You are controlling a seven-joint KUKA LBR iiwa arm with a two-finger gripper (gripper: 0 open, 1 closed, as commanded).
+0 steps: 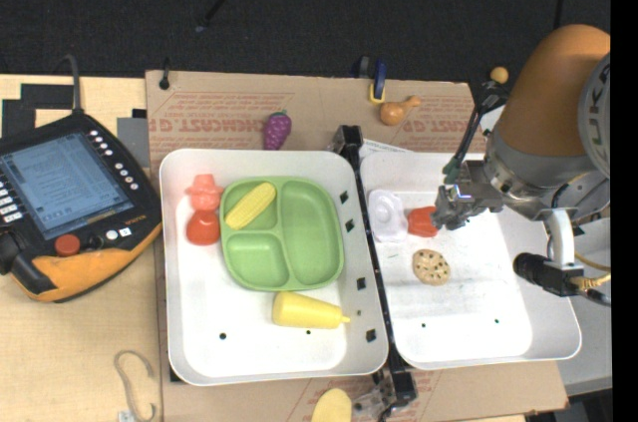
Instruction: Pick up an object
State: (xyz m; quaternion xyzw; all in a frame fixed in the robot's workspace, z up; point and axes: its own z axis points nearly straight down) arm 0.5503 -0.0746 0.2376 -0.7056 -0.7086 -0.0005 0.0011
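Camera view, single overhead slant.

Gripper (451,207): dark, at the end of the grey and orange arm, low over the right bin (543,335). How it is set cannot be told at this size and angle.

Red piece (423,221): small block, just beside the gripper on its left and a little below, touching or nearly touching the tip. Whether it sits between the tips or merely alongside cannot be told. Judged the likeliest target.

White cup-like item (385,209): further left of the gripper, just beyond the red piece, near the bin's dividing wall.

Cookie (431,266): round, speckled, below the gripper, lying apart from the red piece.

Left bin (179,310): well to the gripper's left. It holds a green sectioned plate (299,240) bearing a corn cob (248,205), a pink and red figure (203,211) beside the plate, and a yellow cone-shaped piece (307,311) below it.

Outside the bins: purple grapes (277,129) and a tan pear-like piece (398,110) on the cardboard above; a teach pendant (70,201) far left.

Risks, as judgement:
- If contact with the red piece is off-centre, closing could squeeze it sideways towards the white item rather than secure it.
- A grip on an edge could let the block slip out on the lift.
- The white item crowds the piece's far side; a tip could catch it and drag both.
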